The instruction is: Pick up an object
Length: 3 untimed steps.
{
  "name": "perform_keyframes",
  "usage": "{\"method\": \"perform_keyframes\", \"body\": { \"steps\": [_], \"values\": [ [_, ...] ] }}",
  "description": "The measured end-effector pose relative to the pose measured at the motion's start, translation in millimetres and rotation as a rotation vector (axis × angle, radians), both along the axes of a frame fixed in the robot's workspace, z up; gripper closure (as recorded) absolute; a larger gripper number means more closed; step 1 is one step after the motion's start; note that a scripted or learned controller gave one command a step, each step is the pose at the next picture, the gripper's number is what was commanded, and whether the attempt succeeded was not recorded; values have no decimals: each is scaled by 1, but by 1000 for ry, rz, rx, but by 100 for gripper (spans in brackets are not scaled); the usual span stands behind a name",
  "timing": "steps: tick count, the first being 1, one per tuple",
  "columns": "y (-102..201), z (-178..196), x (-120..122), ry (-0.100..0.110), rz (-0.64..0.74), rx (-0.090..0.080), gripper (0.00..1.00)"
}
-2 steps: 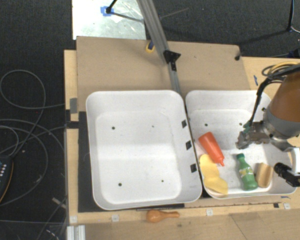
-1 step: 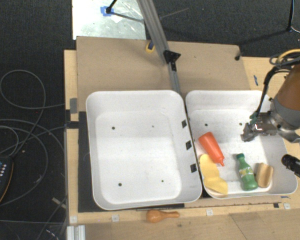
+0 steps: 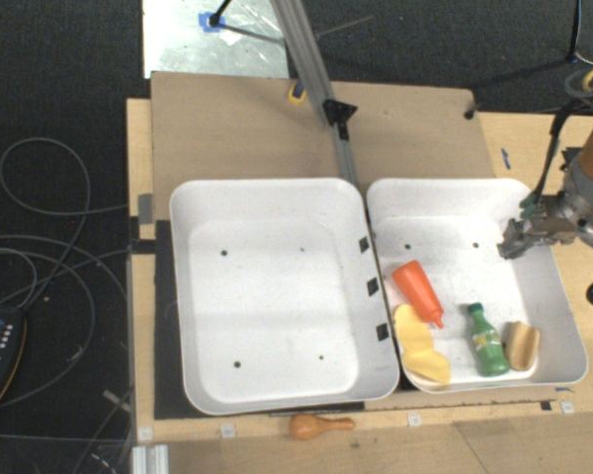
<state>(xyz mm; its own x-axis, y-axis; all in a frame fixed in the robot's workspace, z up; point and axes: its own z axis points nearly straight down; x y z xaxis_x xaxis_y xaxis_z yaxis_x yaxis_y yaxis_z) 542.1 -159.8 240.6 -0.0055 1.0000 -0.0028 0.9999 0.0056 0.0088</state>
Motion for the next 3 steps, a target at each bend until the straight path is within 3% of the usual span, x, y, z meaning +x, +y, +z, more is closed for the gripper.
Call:
{"method": "perform_keyframes", "body": {
  "steps": [1, 3],
  "values": [
    [0, 21, 1, 4, 0, 1, 100],
    [110, 22, -9, 8, 6, 6, 100]
  ]
}}
